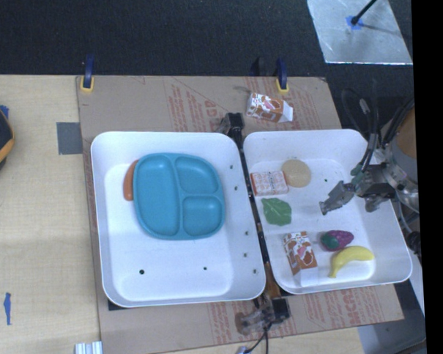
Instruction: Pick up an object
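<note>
My gripper (335, 200) hangs over the right part of the right bin (317, 143), reaching in from the right edge, with nothing visibly held. Below it lie a purple eggplant toy (336, 239) and a yellow banana (350, 259). To its left are a beige round piece (297, 172), a small red-and-white packet (269, 182) and a green leafy toy (276, 210). A second packet (301, 251) rests near the bin's front.
The left bin (175, 285) holds a blue divided plate (180, 195) with an orange piece (127, 182) poking out from under its left side. Another packet (269, 108) lies on the cardboard behind the bins. Clamps and cables sit at the seam between the bins.
</note>
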You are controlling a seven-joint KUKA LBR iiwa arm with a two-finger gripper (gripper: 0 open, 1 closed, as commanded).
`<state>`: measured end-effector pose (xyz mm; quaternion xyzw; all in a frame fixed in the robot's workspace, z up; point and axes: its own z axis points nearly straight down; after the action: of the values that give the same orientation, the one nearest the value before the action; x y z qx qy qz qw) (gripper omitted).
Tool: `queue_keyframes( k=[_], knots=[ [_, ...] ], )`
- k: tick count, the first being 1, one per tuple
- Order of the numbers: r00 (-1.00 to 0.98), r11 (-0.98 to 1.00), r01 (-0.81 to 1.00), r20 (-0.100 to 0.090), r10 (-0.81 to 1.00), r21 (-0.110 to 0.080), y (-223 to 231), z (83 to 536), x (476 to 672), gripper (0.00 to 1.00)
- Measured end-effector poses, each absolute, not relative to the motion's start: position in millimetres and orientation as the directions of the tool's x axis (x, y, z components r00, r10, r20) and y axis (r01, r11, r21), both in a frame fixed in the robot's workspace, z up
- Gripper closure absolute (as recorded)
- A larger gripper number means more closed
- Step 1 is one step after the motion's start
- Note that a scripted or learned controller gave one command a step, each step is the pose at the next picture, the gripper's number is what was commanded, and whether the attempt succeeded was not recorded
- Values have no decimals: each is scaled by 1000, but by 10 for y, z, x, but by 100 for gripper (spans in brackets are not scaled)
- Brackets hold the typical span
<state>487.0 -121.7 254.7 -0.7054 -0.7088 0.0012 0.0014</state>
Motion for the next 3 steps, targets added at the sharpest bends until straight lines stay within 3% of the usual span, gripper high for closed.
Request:
queue_keyframes(
  k=[1,2,3],
  knots=[
    [-6,6,1000,0,1000,-7,-1063,1341,4952,0],
    [-6,6,1000,-1,1000,-3,-1012,913,5556,0],
    [-4,4,1000,0,1000,-2,-1516,923,6564,0]
  ],
)
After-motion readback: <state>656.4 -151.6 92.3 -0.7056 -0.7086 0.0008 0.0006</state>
